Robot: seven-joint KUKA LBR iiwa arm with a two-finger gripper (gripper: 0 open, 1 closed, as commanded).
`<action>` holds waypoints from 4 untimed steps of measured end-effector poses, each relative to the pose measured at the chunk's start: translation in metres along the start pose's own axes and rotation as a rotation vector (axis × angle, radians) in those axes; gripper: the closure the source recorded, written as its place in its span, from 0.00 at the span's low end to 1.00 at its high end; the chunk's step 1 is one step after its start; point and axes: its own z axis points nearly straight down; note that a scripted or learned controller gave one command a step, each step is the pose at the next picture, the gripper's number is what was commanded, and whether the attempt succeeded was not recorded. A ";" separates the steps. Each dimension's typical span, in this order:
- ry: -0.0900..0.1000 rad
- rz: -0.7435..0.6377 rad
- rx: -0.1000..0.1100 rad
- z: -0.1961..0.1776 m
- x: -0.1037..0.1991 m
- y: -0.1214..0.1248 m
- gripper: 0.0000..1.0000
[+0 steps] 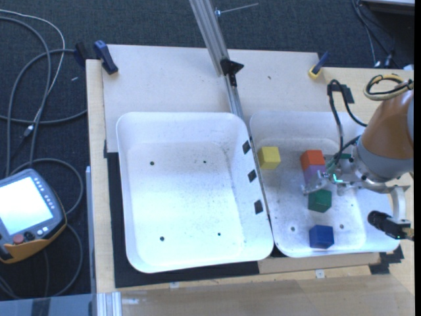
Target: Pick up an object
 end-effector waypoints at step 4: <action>0.000 0.000 0.002 0.010 -0.007 -0.002 0.00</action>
